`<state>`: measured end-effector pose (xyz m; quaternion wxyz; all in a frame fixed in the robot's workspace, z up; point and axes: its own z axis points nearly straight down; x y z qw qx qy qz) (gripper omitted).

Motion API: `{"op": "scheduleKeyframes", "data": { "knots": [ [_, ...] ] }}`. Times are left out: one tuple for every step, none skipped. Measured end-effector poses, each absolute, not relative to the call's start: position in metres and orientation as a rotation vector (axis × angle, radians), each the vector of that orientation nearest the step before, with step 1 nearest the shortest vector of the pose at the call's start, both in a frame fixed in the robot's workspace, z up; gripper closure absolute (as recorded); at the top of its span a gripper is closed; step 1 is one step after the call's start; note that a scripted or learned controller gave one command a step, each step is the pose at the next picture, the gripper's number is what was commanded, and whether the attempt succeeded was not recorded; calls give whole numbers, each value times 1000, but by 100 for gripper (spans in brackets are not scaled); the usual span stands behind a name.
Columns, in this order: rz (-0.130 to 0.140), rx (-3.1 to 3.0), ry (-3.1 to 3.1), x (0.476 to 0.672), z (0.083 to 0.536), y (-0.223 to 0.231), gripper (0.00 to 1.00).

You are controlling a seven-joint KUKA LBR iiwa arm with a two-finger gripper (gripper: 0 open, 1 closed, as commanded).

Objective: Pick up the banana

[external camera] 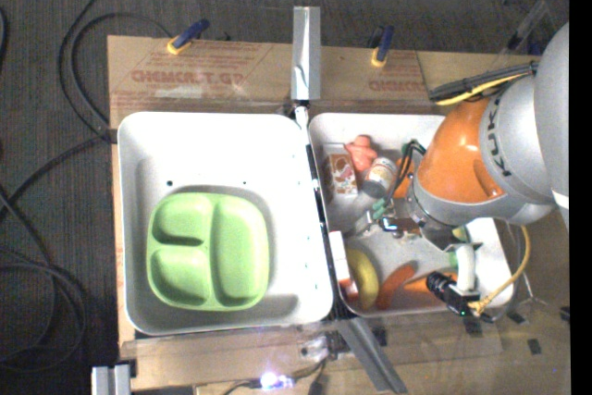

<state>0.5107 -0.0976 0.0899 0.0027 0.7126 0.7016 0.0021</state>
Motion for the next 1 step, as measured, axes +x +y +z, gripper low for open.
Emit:
{"op": "scheduleKeyframes", "data": {
  "knots": [
    [-7, 2366, 2071, 484, 182, -62, 0]
  ]
}}
